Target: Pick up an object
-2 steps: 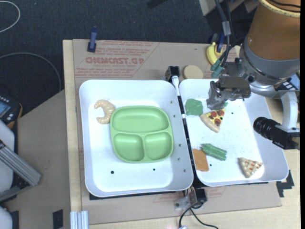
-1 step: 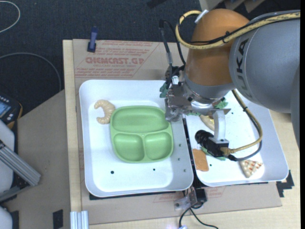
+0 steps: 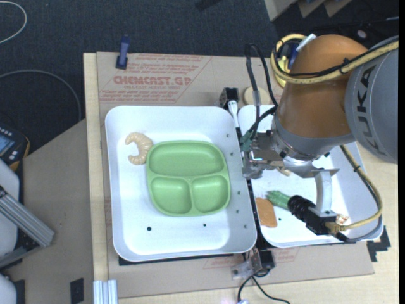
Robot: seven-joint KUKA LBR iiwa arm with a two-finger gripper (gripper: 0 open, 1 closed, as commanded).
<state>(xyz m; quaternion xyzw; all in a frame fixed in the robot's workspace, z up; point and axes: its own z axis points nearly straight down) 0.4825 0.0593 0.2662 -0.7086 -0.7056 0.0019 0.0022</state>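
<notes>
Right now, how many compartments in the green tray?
3: one wide along the far side of the tray, two smaller side by side along its near side. None hidden.

The arm's orange band (image 3: 319,87) and wrist cover most of the right bin (image 3: 354,230), hiding much of its floor. The arm's grey body is cut off by the right edge. The green object (image 3: 276,199) and orange piece (image 3: 267,215) beneath the wrist are too small to identify.
</notes>
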